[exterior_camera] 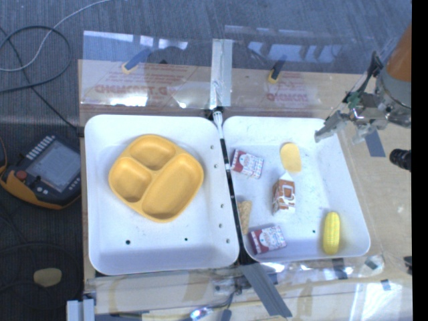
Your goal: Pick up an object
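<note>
The tool (pixel 354 127) hangs over the upper right corner of the right bin (pixel 348 179), its two grey fingers (pixel 326 130) spread apart with nothing between them. Inside that bin lie a pale yellow round piece (pixel 290 156), a small red-and-white carton (pixel 247 164) near the left wall, a brown-and-white carton (pixel 284 196) at centre, another red-and-white carton (pixel 267 238) at the lower edge, a tan piece (pixel 245 214) against the divider, and a corn cob (pixel 331 231) at lower right. The left bin (pixel 107 246) holds a yellow sectioned plate (pixel 156 176). A handheld controller (pixel 45 172) sits on the floor left of the worktop (pixel 93 72).
</note>
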`<state>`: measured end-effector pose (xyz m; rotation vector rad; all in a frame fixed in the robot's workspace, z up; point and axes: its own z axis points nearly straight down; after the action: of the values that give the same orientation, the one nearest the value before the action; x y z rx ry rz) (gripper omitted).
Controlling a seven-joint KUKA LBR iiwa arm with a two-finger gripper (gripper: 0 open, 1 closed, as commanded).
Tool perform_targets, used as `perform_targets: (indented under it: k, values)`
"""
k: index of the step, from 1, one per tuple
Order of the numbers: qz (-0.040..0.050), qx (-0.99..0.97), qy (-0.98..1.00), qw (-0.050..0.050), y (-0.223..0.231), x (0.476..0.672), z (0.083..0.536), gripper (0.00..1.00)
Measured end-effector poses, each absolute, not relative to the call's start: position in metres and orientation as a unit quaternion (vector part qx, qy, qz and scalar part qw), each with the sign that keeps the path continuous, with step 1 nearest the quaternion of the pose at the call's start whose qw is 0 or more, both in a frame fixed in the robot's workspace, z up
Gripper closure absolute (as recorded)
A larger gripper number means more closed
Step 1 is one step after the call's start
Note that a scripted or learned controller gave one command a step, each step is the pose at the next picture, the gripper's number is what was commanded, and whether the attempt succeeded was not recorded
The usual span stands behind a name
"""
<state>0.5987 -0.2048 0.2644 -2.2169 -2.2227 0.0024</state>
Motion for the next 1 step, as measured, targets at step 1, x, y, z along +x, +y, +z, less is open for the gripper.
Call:
perform_targets:
  k: [1]
  values:
    - [0.0014,-0.723,-0.691,0.001,-0.1618,0.5765,0.1517,0.0]
